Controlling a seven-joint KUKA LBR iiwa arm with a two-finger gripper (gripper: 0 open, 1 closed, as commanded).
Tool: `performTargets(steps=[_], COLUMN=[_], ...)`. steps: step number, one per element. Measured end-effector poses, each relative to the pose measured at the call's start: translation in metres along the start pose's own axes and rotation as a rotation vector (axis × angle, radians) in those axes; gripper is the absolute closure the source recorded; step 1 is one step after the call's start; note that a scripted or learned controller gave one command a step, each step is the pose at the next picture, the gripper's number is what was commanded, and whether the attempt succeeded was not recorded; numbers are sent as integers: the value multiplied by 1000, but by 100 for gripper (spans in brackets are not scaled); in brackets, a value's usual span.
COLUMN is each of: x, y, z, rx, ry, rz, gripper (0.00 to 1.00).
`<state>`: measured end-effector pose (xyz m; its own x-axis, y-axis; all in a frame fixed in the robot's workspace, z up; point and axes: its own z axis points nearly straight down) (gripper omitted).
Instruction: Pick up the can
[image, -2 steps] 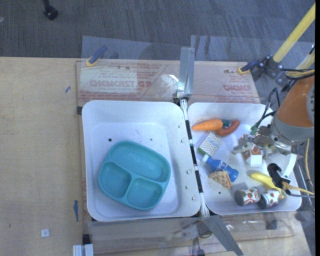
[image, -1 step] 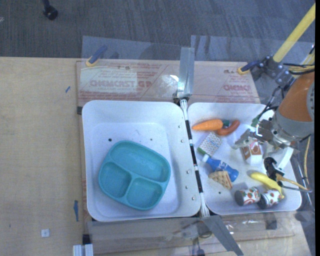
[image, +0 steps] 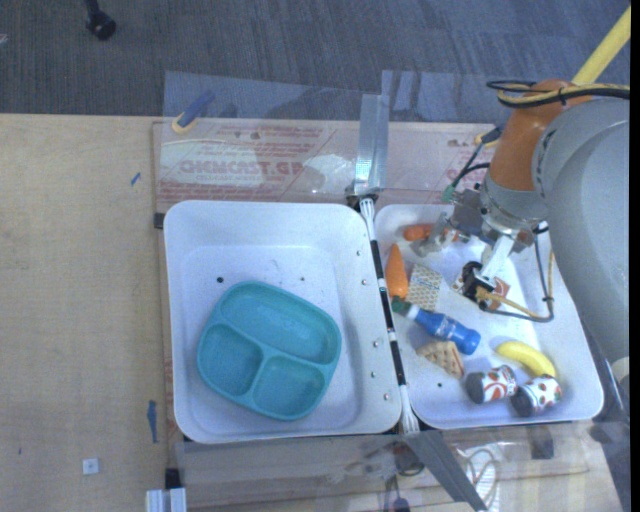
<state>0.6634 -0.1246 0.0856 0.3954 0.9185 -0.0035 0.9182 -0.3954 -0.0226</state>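
Observation:
The can (image: 490, 384), red and white with a dark end, lies on its side near the front of the right bin (image: 575, 330). A similar red, white and dark round object (image: 537, 395) lies just to its right. My gripper (image: 447, 230) hangs low over the back of the same bin, under the orange wrist band (image: 520, 140). It sits beside a small orange piece (image: 416, 233) and far from the can. Nothing can be seen held in it.
The right bin also holds an orange carrot-like piece (image: 397, 270), a waffle square (image: 425, 288), a blue bottle (image: 446, 328), a cracker (image: 441, 356) and a banana (image: 527, 357). A teal divided plate (image: 268, 350) lies in the left bin (image: 190, 260).

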Motion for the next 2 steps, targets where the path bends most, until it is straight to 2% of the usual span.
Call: performTargets(steps=[1,2], x=[-56,-57], y=[26,-43], z=[-108,-26], rx=[-23,-20], ry=[3,4], rz=[72,47], gripper=[0,0])
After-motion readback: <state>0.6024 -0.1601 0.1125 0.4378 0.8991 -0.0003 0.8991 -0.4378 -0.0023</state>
